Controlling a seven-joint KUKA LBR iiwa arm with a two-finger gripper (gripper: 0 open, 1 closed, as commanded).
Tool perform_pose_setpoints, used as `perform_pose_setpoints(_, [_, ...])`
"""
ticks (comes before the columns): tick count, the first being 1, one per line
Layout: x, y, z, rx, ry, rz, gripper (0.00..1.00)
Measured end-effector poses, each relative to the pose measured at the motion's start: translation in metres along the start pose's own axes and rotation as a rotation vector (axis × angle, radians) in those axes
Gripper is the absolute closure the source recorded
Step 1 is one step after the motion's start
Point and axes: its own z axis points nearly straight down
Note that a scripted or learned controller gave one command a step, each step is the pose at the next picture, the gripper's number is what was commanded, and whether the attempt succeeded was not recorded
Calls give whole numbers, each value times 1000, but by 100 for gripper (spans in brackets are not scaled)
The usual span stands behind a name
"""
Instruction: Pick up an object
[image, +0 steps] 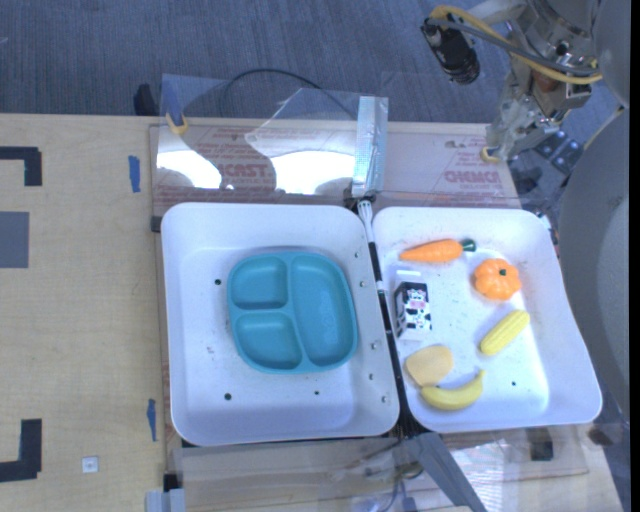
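Note:
The right bin (560, 400) holds several toy foods. An orange carrot (435, 251) lies near its back edge. To the carrot's right sits a small orange pumpkin (497, 279). A yellow corn cob (503, 332) lies below the pumpkin. At the front are a yellow banana (452, 393) and a pale yellow potato-like piece (429, 364) that touches it. A small black and white carton (413, 307) lies by the bin's left wall. My gripper (520, 135) hangs above the bench behind the right bin's back right corner, well away from all the objects, with nothing seen in it.
The left bin (190, 400) carries a teal divided plate (293, 309) at its middle. A clear plastic sheet and a metal post (370, 145) stand behind the bins. A black cable hangs from the arm at the top right (455, 50).

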Motion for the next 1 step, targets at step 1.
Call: perform_pose_setpoints(1, [32,-77,39,4,-10,-11,100])
